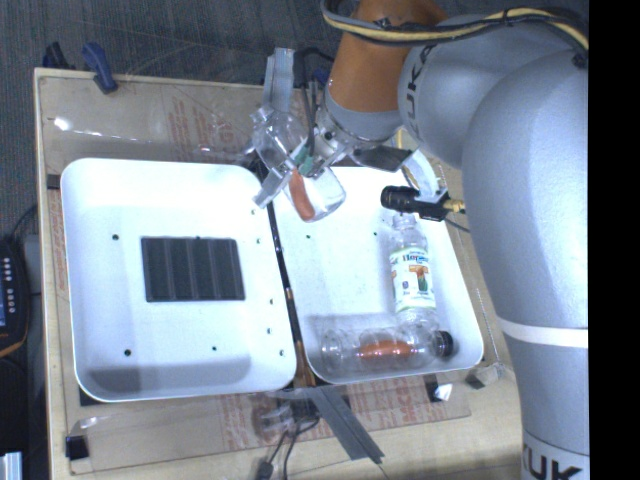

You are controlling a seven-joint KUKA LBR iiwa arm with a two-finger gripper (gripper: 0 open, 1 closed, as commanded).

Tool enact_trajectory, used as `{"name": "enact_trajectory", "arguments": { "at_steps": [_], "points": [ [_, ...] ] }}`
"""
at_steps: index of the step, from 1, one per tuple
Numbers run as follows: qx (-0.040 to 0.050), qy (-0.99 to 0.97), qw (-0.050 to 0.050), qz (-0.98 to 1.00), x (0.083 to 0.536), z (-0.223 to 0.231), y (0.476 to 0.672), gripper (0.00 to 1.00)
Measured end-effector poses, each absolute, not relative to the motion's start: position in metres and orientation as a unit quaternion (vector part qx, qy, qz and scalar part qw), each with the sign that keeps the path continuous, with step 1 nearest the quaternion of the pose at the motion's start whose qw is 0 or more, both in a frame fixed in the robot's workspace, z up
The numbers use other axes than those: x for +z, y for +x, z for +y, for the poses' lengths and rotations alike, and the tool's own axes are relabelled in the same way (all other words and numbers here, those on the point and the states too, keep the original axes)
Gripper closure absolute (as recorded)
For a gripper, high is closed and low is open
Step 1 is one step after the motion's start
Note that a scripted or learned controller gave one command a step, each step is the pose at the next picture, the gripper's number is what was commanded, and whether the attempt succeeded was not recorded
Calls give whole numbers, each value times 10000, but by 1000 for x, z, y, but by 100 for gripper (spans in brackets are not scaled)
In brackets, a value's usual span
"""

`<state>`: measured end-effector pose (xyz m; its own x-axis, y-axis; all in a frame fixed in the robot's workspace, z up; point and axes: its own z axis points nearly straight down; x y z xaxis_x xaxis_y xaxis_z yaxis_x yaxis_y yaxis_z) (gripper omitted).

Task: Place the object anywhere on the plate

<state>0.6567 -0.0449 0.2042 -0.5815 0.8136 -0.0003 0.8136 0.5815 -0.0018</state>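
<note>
White bins (100, 268); dark ribbed plate (193, 268); clear bottle (411, 268) with white-green label; orange band (375, 53) on grey arm (520, 168).

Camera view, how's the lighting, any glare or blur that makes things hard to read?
Camera view: the left bin is blown out to near pure white; the dark plate stands out sharply; the clear bottles in the right bin blend into the white floor; the transparent gripper looks soft and smeared, and a shadow lies in the left bin's lower corner.

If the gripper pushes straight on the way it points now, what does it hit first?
Probably the raised rim where the two shallow white bins meet. The two-finger gripper, shut on a small orange object, points down-left there, though depth is unclear.
</note>
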Motion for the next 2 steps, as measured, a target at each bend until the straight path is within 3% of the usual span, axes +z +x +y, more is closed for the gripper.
{"name": "enact_trajectory", "arguments": {
  "at_steps": [1, 2],
  "points": [
    [9, -2736, 11, -9618, 251, 30, 601, 100],
    [11, -2741, 12, -9617, 251, 29, 601, 0]
  ]
}}
